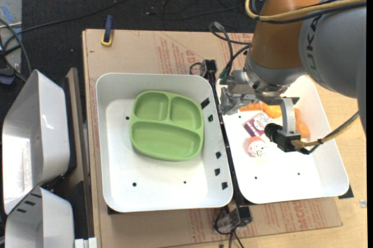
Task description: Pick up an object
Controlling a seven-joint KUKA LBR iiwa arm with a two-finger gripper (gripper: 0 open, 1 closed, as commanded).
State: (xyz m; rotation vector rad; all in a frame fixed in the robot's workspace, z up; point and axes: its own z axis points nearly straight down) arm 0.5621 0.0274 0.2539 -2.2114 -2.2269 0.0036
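Arm's in from 3 o'clock, gripper point(236, 101) low over the right bin point(317, 183), top-left corner, tucked under the wrist. Whether it's released or clenched: can't tell from this angle, and nothing visibly held.

Candidates all lie to its 4–5 o'clock. The orange piece point(263, 108) is closest, just beside it. The pink packet point(258, 122) touches that piece's lower edge, long axis running approx 2-to-8 o'clock. The small pink-white ball point(256, 148) sits further at 5 o'clock, apart from the rest.

The green plate point(168, 124) in the left bin point(157, 190) is off at 9 o'clock, across the bin walls.

My call: a short shift towards 4 o'clock, then down. The cluster's tight, so a clean grab looks tricky.
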